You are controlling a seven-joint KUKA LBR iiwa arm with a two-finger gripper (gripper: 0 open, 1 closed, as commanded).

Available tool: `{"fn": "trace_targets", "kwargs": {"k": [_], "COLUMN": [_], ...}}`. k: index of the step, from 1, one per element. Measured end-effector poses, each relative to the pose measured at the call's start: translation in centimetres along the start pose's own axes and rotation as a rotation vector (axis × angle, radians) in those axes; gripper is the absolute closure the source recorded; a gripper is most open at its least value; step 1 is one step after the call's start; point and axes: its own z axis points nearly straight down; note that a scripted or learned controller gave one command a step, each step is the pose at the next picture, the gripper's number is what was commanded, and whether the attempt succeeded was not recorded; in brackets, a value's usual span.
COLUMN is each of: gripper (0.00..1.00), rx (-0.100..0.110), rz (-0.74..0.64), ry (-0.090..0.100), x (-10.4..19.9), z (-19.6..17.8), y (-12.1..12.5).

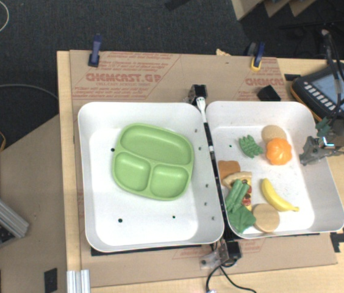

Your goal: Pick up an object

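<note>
So nothing's been picked yet, all the toy food is sitting in the right bin (318, 215). Nearest the camera there's a tan round cookie-looking thing (266, 217) touching some green veg (239, 203), and just right of those, a banana (277, 196) lying on its own. A bit farther back there's a pizza slice (243, 182) and a brown piece (228, 168) by the divider, then an orange (278, 151) pressed up against a beige round thing (274, 133), with a small green leafy bit (250, 146) to their left. The left bin (96, 163) just has a green divided plate (154, 162).

The hand (314, 149) hangs at the right bin's right rim, level with the orange. Can't tell if it's open or closed.

I'd go for the banana: clear space around it, so less chance of nudging neighbours. Line the hand across its narrow width and come straight down.
</note>
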Motion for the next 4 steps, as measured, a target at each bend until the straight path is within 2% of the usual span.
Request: {"fn": "trace_targets", "kwargs": {"k": [1,2,3,4], "gripper": [1.00,1.00,0.00,1.00], "rx": [-0.021,-0.002,-0.007,-0.010], "rz": [-0.024,-0.025,-0.009,-0.010], "ry": [0.004,0.004,0.001,0.002], "x": [12.0,25.7,24.8,24.9], "z": [-8.6,-4.3,-4.5,-5.6], "y": [0.1,-0.3,-0.1,-0.1]}}
